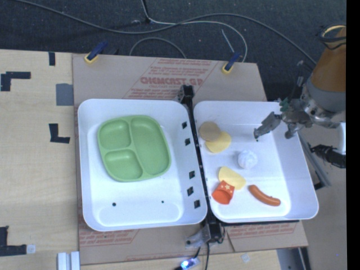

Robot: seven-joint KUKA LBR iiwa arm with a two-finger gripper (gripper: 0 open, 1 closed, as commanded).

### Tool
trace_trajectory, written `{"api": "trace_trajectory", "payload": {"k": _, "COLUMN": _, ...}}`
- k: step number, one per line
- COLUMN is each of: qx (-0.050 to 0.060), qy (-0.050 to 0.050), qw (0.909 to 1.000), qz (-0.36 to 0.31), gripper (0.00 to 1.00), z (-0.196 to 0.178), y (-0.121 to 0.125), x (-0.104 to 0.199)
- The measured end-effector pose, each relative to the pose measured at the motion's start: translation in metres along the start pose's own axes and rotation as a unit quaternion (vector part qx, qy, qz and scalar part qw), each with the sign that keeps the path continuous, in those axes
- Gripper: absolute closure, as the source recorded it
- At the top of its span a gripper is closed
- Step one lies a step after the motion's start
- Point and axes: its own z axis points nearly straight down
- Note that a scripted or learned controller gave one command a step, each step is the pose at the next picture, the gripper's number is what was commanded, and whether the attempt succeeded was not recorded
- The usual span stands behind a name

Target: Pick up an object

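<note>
The right bin (292, 167) holds several toy foods. A tan round piece (210, 130) overlaps a yellow piece (220, 143) at the bin's upper left. A white crumpled ball (247, 160) lies in the middle. Nearer the front are a yellow wedge (232, 178), a red carton (223, 193) and an orange-red sausage (264, 195). My gripper (275, 130) hangs over the bin's upper right part, above and to the right of the white ball. It is open, its two dark fingers spread with nothing between them.
The left bin (90, 196) carries a green divided plate (134, 148). A black hinge strip (194, 167) separates the bins. Both sit on cardboard (169, 80) held by two blue-and-yellow clamps (232, 63). Cables run across the dark floor behind.
</note>
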Motion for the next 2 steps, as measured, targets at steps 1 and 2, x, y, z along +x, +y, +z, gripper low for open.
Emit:
{"api": "trace_trajectory", "payload": {"k": 1, "qx": -0.005, "qy": -0.001, "qw": 1.0000, "qz": -0.001, "gripper": 0.00, "z": -0.006, "y": 0.003, "x": 0.000}}
{"api": "trace_trajectory", "payload": {"k": 2, "qx": -0.003, "qy": -0.001, "qw": 1.0000, "qz": -0.001, "gripper": 0.00, "z": 0.039, "y": 0.006, "x": -0.002}}
